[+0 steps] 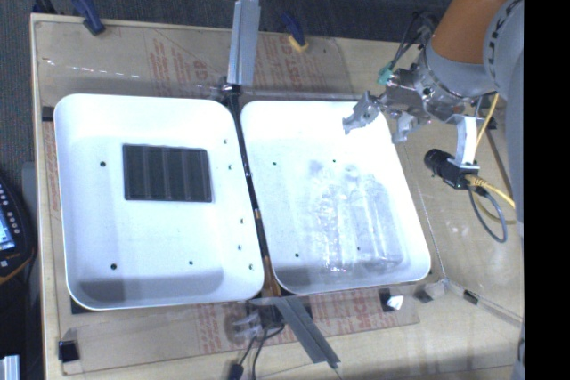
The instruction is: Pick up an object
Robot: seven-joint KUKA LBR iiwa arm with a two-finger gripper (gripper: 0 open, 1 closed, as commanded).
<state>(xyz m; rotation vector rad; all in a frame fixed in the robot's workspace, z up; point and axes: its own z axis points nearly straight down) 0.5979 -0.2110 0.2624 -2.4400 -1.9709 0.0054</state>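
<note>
A dark grey ribbed rectangular block point(167, 173) lies flat in the left bin point(89, 262), toward its back. A clear, see-through plastic object point(354, 218) lies in the right bin point(285, 138), toward its front right. My gripper point(379, 122) hangs over the back right corner of the right bin, above and behind the clear object. Its two fingers stand apart with nothing between them.
A metal bar point(243, 40) stands upright behind the seam between the bins, with blue clamps point(87, 13) along the bench's back edge. A black cable connector point(445, 166) and yellow wire hang beside the right bin's right wall.
</note>
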